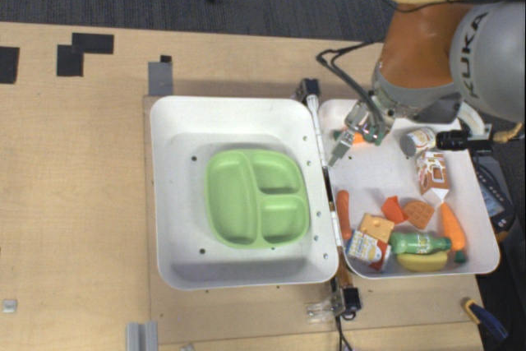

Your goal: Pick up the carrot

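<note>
The carrot (451,226) is orange with a green end and lies lengthwise by the right wall of the right bin (370,168), beside a green bottle. My gripper (352,136) hangs over the bin's upper left corner, well up and to the left of the carrot. Its fingers (339,149) look spread, open, and I see no object between them. A small orange spot shows near the fingers; I cannot tell what it is.
Crowding the right bin's lower half are a red sausage (343,209), orange wedge (393,208), waffle piece (417,214), yellow carton (371,238), green bottle (419,242) and banana (422,261). A white packet (432,173) and grey can (414,141) lie higher. The left bin (177,201) holds a green tray (256,196).
</note>
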`<state>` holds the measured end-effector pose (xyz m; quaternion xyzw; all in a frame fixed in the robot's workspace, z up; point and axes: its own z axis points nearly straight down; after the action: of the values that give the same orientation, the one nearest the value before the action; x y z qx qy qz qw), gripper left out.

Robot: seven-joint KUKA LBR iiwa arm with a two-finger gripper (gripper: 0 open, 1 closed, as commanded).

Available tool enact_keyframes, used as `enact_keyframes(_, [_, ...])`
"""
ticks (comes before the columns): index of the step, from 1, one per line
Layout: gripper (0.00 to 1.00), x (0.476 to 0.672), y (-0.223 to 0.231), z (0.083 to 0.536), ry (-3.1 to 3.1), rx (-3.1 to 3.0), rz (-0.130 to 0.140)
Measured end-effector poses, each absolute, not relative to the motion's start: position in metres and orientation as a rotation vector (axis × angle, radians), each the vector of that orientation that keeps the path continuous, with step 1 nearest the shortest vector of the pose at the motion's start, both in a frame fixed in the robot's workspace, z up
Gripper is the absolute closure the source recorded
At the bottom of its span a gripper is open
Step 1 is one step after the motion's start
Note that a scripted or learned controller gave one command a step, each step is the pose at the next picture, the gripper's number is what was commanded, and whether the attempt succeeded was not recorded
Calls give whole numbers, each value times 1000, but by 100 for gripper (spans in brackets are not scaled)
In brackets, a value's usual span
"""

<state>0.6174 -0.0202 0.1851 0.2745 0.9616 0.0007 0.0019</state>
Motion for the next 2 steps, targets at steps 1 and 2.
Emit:
enact_keyframes(1, [0,651,-22,186,3073,623,2])
enact_keyframes(2, [0,658,-30,186,3096,492,2])
